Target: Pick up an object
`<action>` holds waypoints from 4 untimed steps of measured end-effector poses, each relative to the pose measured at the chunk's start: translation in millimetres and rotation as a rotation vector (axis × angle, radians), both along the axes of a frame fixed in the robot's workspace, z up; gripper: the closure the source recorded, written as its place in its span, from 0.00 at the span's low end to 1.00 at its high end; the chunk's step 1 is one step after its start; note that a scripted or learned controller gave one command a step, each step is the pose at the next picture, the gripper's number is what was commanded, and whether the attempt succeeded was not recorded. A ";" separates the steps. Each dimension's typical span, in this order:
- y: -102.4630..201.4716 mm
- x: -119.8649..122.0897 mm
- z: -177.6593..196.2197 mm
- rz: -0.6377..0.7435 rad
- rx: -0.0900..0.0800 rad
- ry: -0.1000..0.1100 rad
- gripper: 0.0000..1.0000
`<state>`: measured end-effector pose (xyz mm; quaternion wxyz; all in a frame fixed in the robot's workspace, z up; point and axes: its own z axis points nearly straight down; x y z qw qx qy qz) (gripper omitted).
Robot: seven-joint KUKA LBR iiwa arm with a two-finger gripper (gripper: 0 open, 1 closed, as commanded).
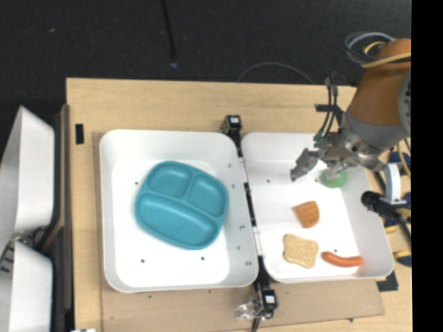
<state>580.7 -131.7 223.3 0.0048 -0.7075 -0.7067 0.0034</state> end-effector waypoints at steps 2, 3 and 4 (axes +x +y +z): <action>8.0 0.1 -48.4 0.000 -0.004 -0.009 0.00; 9.2 -9.7 -97.6 -0.001 -0.004 -0.009 0.00; 7.5 -8.4 -122.0 -0.001 -0.005 -0.015 0.00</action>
